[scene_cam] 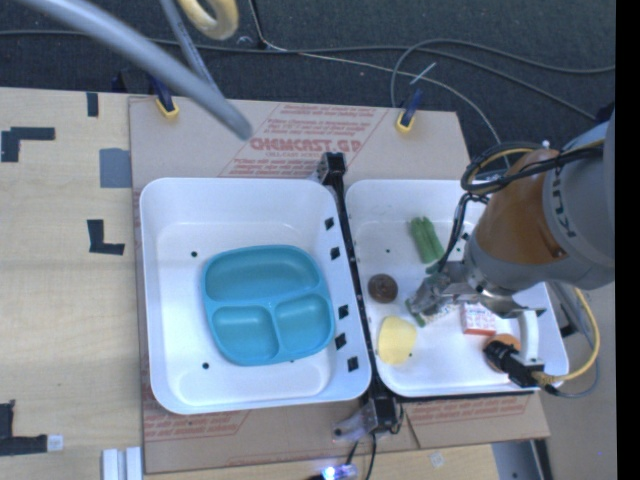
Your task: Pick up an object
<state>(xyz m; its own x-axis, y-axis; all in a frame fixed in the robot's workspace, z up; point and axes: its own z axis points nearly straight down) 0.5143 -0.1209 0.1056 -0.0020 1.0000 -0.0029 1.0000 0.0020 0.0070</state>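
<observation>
Left bin [165,298]: your blue three-compartment plastic tray [268,303]. Right bin [375,200]: yellow rounded block [397,340], brown round disc [382,288], green ridged stick [427,238]. Gripper [432,303] low between disc and block; jaw state hidden, cannot tell. Risk: closing on gap, nudging block away.

Brightness: even and moderate; the white bins [160,268] are the brightest surfaces.
Glare: mild sheen on the blue tray [265,303].
Shadows: soft and faint, inside the bin walls.
Blur: grey tube [120,38] at 11 o'clock is out of focus.
Sharpness: overall soft and low in detail; dark floor at 12 o'clock.
</observation>
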